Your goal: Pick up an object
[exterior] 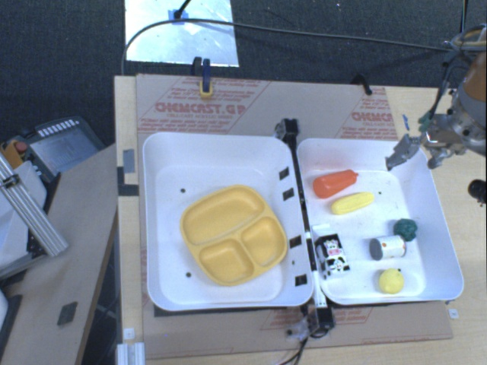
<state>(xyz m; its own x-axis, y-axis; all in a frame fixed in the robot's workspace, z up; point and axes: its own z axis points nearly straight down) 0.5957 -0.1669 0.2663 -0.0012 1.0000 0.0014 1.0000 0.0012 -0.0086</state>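
Operator, your left shallow white plastic bin [163, 158] holds one yellow three-compartment plastic tray [232, 234]. Your right shallow white plastic bin [426, 196] holds an orange toy carrot [335, 182], a yellow toy banana [352, 202] just beside it, a dark green ball [405, 229], a small white cylinder [386, 248], a yellow toy lemon [391, 280] and a black-and-white cow figure [332, 255]. Your gripper [417, 152] hangs over that bin's far right corner, jaws apart, gripping nothing.
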